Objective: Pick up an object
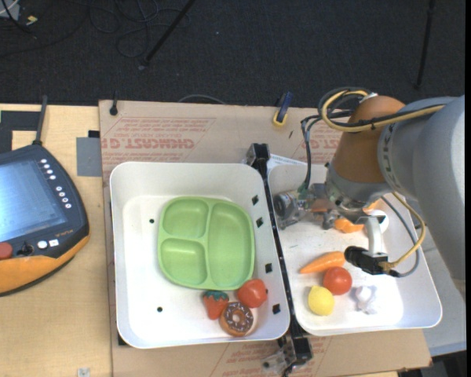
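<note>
The arm (361,151) hangs low over the right bin (424,309), just above the carrot (323,263), probably seeking a grasp; I cannot tell how its jaws stand.

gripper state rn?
End effector: cannot be told; it is low over the right bin, near an orange piece, and the wrist hides it.

The flattened cardboard sheet (165,132) under the bins bore red print, upside down from this camera; its big line looked like "CHEMCREST", though the letters were blurred. Smaller red lines around it were too small to read.
</note>
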Motion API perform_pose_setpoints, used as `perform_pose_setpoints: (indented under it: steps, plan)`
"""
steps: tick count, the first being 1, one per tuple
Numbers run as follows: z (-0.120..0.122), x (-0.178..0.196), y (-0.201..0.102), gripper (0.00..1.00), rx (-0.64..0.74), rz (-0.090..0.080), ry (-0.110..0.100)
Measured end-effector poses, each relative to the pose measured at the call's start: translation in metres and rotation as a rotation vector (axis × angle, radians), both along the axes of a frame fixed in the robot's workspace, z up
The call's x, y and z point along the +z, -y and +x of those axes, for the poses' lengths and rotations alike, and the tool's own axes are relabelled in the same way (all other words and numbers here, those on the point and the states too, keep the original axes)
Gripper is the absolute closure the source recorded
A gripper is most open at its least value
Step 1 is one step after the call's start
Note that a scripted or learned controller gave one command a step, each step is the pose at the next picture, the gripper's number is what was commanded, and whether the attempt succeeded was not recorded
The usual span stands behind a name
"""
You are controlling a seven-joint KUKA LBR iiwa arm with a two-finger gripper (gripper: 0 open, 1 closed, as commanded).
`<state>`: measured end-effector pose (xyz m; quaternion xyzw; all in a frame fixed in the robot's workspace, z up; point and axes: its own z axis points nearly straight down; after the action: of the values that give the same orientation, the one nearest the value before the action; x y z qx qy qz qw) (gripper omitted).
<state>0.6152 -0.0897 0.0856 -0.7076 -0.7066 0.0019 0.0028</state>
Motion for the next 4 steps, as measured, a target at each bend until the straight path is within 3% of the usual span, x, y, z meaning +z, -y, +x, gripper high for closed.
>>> perform_pose_setpoints:
  steps: [1, 2, 3, 4]
  plan:
    - [0.0, 0.012, 0.002, 1.0, -0.006, 0.0, 0.001]
    - [0.007, 0.07, 0.011, 1.0, -0.01, -0.002, 0.008]
    - [-0.002, 0.121, 0.019, 1.0, -0.008, -0.002, 0.009]
    - [-0.002, 0.143, 0.023, 1.0, -0.009, -0.001, 0.007]
